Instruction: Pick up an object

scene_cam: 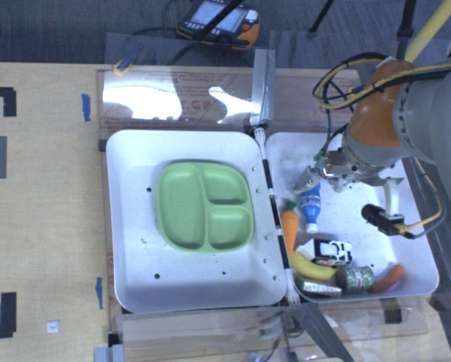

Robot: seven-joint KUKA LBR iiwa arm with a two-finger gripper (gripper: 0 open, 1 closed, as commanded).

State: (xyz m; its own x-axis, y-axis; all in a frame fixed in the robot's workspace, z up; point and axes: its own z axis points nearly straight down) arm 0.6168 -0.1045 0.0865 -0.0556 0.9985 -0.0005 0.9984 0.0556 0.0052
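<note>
your gripper (325, 173) hangs low in the right bin (406, 256), just past the far side of the small blue-labelled bottle (311, 208). from this slant you cannot tell whether the claw is released or clenched, and nothing shows held in it. the bottle, the likeliest thing to pick, rests on the bin floor, and that is where trouble could start. the carrot (289, 228) sits just left of the bottle in the view, close to touching it, and the bins' shared wall (267, 194) stands just beyond that. a descent landing left of the bottle could therefore strike carrot or wall instead of closing round anything. the bottle looks round and smooth, so i'd judge an off-centre squeeze may squirt it sideways. on the bottle's near side, the banana (313, 267), a black-and-white packet (333, 251) and a green can (354, 279) crowd together; a nudged bottle could roll into that pile and be harder to reach. if the claw is already clenched, it would only press on the bottle and come up with nothing.
</note>
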